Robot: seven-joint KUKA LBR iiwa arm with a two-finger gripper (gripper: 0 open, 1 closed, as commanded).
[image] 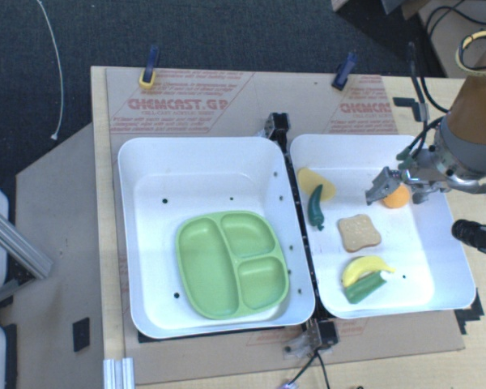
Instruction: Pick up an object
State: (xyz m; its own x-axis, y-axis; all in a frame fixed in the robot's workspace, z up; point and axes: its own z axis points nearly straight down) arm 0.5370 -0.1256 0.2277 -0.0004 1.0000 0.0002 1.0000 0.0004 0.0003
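Two white bins on a bench, arm over the right one

The left bin (138, 177) holds a green divided plate (231, 262). The right bin (445, 286) holds a yellow round piece (316, 181), a green pepper (316, 207), a slice of bread (359, 232), a banana (364, 269) touching a green vegetable (366, 288), and an orange ball (397, 197) right at the gripper (387, 185), whose grey arm (470, 136) enters from the right.

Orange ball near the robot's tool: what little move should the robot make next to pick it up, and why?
Probably a small drop straight down onto the orange ball. The tool sits right beside it in the right bin, partly covering it, and the ball does not look held yet. The bread and green pepper lie well off to the side, so nothing crowds it.
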